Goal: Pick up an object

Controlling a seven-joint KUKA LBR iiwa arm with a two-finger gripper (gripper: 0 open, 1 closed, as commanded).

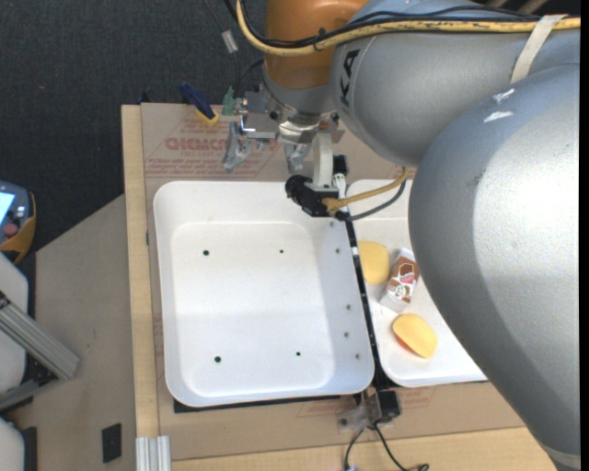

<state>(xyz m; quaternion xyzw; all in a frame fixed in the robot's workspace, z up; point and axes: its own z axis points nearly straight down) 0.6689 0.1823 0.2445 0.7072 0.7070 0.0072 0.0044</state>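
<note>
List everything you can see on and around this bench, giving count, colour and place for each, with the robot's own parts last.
bins: two, white, side by side on the board; left bin, right bin partly under the arm
dark dots: four, black, on the left bin's floor
yellow lumps: two, yellow, in the right bin; one at the far end beside the shared rim, one nearer the camera
packet: one, white and red-brown, in the right bin between the yellow lumps
board: one, brown with red print, under both bins
blue and yellow item: one, at the board's far left corner; too small to identify
arm: one, grey with an orange band, reaching in from the right
gripper: one, metal, beyond the left bin's far rim
</note>
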